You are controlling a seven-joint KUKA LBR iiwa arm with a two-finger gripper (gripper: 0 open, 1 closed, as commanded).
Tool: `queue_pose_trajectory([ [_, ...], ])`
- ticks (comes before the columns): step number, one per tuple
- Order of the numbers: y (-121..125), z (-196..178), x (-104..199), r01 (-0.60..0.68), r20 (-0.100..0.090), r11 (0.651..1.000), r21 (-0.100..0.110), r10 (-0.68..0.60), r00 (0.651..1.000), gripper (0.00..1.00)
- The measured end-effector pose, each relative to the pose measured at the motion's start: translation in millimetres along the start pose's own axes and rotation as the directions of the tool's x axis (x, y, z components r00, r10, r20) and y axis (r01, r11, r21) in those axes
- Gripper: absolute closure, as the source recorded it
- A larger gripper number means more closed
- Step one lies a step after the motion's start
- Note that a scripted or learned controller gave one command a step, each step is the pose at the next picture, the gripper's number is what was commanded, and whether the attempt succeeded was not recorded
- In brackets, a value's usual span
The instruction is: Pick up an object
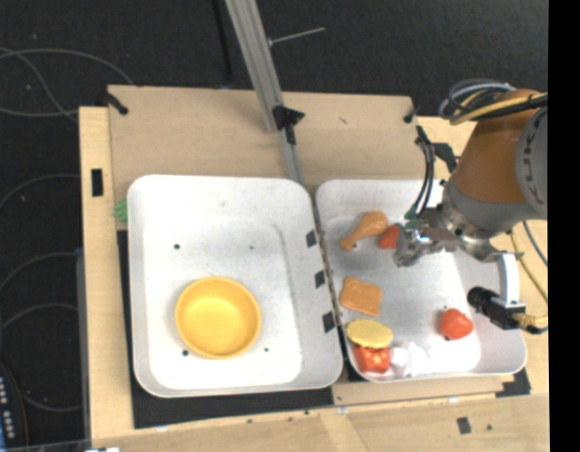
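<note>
Jaws [410, 249] were seen low in the right bin [488, 356], at the end of the arm [492, 172] that reached in from the right; whether they were spread or pressed together could not be told, since the wrist hid them from above. A small red-orange piece [390, 236] lay just beside them, and next to it a toy drumstick [363, 229], so one of these two was judged the likely target. Nothing was seen pinched. Further toys were scattered over the same bin: a toast-like slab [361, 297], a yellow-topped burger [370, 334] touching a red piece [374, 358] by the near wall, and a red tomato-like ball [455, 323] well apart. A yellow bowl [217, 316] was left alone in the left bin [158, 215]. Both bins were carried side by side on the desk [196, 125], presumably so that objects could be moved across.
</note>
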State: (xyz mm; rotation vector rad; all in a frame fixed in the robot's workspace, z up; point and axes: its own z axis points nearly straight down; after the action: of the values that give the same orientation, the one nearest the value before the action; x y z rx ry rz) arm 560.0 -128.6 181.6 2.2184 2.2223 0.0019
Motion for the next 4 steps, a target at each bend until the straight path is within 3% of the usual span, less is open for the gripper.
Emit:
queue_pose_trajectory([
  [2,4,-85,-3,0.002,0.001,1.000,-0.005,-0.002,1.000,1.00],
  [4,24,-61,94,0.004,0.000,1.000,0.004,-0.004,1.000,1.00],
])
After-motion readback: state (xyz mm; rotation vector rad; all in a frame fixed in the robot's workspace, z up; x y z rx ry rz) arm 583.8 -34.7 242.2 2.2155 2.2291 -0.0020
